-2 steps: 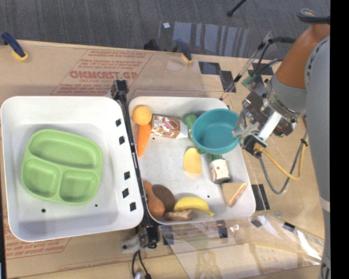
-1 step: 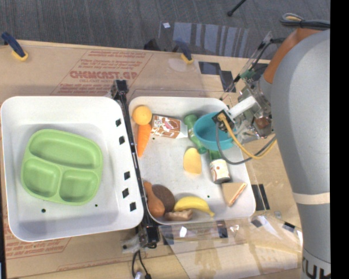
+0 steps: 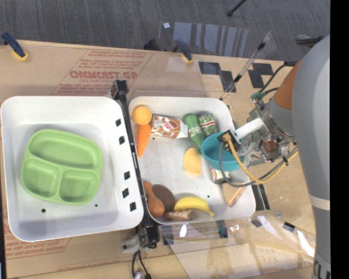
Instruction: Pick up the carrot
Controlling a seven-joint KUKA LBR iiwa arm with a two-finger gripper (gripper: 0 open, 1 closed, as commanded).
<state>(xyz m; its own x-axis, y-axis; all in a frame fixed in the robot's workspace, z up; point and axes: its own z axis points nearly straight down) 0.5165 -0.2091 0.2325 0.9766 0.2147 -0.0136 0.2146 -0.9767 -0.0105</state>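
Observation:
The carrot (image 3: 143,138) is orange and tapered. It lies along the left wall of the right bin (image 3: 173,173), with its thick end up by an orange ball (image 3: 141,115). My gripper (image 3: 231,186) hangs over the bin's right edge, beside a teal bowl (image 3: 217,150), well to the right of the carrot. A yellow cable loops around the wrist. Nothing shows in the gripper's grasp.
The right bin also holds a snack packet (image 3: 165,127), a green bottle (image 3: 193,130), a green can (image 3: 208,123), a yellow fruit (image 3: 192,161), a banana (image 3: 193,204) and brown pieces (image 3: 161,196). In the left bin (image 3: 11,127) sits a green divided plate (image 3: 61,166).

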